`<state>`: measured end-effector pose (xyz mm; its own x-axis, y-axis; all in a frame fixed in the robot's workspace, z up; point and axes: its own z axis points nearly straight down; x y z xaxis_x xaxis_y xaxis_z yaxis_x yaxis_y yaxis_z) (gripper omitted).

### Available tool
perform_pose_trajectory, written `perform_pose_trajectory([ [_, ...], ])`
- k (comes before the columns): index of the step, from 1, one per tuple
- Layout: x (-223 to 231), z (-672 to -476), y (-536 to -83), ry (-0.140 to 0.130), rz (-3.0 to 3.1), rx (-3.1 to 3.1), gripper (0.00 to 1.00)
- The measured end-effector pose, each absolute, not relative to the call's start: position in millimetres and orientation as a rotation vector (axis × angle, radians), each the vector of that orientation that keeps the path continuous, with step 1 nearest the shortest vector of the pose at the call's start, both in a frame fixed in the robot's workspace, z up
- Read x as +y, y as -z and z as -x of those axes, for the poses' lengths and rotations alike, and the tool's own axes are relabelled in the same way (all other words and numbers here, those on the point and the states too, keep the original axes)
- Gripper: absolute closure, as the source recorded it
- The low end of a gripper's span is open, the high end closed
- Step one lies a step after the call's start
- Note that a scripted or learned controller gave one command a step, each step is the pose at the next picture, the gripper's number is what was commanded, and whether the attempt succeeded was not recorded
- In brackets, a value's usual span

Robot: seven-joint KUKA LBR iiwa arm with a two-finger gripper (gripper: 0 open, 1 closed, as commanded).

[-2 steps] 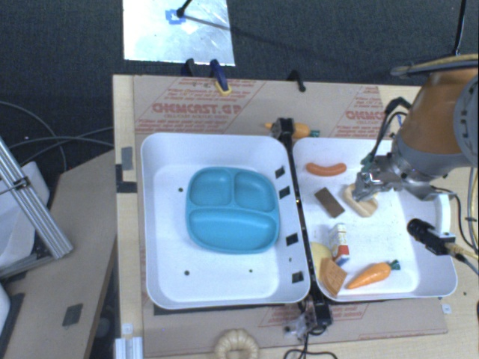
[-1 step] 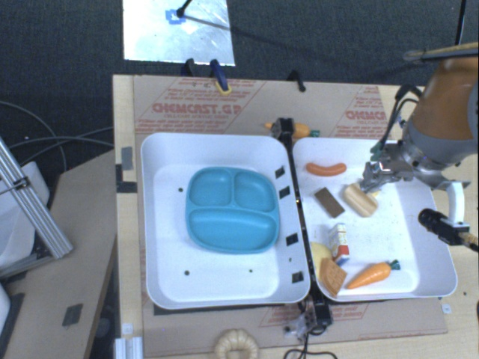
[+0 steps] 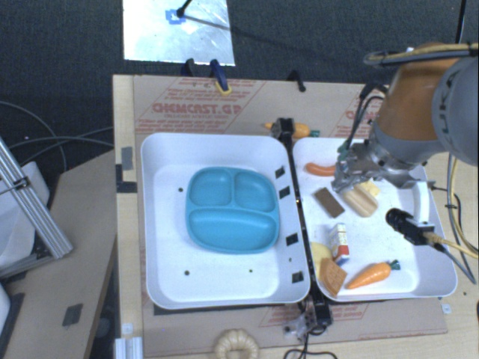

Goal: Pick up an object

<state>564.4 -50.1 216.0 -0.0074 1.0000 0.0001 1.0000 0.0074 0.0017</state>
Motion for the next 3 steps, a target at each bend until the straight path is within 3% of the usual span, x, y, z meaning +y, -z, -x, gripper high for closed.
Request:
perform_pose_trajectory([
  [3, 86, -593.4, -215, -0.004, -2.213, 2.229, 1.0],
])
